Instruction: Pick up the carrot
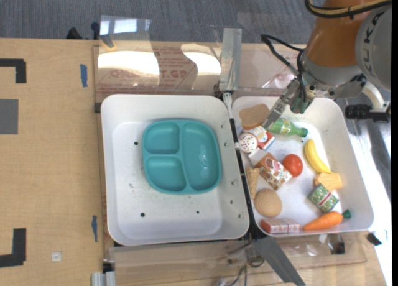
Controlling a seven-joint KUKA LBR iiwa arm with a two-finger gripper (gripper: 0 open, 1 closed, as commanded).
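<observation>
Jaws (275,117) hang at the right bin's (356,148) back end, over the green bottle (287,130); open or closed, can't tell! Carrot (323,221) lies at the front edge, well apart. Risk: descending here, they'd snag the bottle or bread slice (254,115) instead.

Obscured and cropped
Arm (348,23) cut by right and top edges; small packet (281,226) print too small to read.
</observation>
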